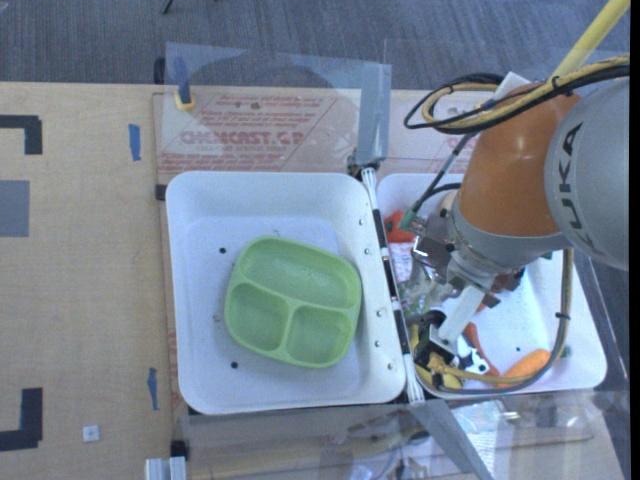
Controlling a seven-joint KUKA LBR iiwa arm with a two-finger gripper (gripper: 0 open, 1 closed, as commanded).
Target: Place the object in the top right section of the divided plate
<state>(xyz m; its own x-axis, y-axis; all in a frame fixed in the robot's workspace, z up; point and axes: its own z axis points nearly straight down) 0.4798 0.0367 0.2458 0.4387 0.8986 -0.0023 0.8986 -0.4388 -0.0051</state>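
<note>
The light green plastic divided plate [292, 301] lies in the left white bin [200, 228], slightly tilted, with one long section along its upper edge and two smaller sections below it; all three sections are bare. The bin's floor around the plate shows a few small dark specks.

In the right white bin [585, 358] an orange carrot-shaped toy [526, 364] lies near the lower right corner, and a small jumble of yellow and black pieces [445, 368] sits by the lower left wall. A red-orange item [398, 220] shows near the dividing wall, partly hidden by the arm.

The two-finger gripper [440, 330] hangs low over the right bin's left side, above the jumble. Its fingers are too cluttered to read, so I cannot tell how far apart they stand or whether anything sits between them.

The grey arm with its orange band [515, 173] covers much of that bin.
</note>
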